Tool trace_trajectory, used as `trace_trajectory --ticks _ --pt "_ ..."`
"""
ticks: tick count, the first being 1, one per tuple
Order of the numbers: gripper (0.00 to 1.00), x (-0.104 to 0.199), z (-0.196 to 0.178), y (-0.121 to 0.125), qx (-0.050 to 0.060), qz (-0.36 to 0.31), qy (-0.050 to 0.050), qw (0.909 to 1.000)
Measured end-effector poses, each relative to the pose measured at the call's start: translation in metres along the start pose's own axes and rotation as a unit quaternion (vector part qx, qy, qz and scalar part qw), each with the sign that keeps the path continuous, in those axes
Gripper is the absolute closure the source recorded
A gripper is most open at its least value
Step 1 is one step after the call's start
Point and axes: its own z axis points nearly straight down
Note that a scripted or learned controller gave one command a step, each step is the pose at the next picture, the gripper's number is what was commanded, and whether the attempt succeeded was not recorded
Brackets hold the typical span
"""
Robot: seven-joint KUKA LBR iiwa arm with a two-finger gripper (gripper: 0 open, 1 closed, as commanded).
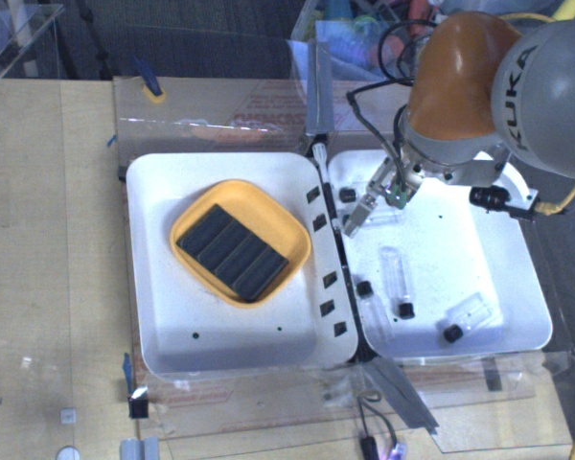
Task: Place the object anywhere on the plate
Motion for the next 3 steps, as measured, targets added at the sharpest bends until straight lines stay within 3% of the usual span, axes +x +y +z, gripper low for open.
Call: trace_trajectory --ticks 1,2,3 --pt "1.0 -0.001 -0.011 0.001 -0.003 0.001 -0.002 1.0" --pt "1.0 -0.01 -0.021 0.023 -0.001 -0.097 -0.001 0.9953" --pt "1.0 -0.002 0.0 0.011 0.001 -0.192 0.002 0.9815"
